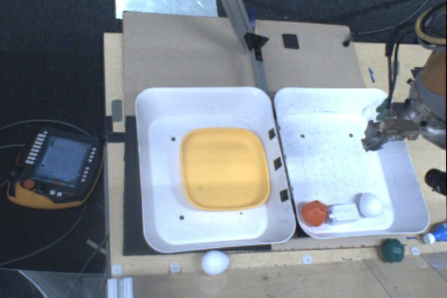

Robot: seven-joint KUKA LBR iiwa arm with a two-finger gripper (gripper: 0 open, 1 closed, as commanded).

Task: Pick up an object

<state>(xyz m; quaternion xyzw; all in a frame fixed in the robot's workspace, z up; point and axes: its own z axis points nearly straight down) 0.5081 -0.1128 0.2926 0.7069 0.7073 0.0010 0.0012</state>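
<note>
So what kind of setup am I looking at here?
Likely a robotics lab test bench: two shallow white plastic bins side by side, an orange-and-grey teach pendant on dark carpet, and the grey arm's tool over the right bin.

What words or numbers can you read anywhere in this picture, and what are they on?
None can be read.
The handheld controller left of the bins has a lit screen and rows of buttons, but whatever is on them is too small and blurred to read.
The small dark tag on the brown board behind the bins shows no readable marks.
The yellow plate, the orange ball and the white bins look plain.
</note>
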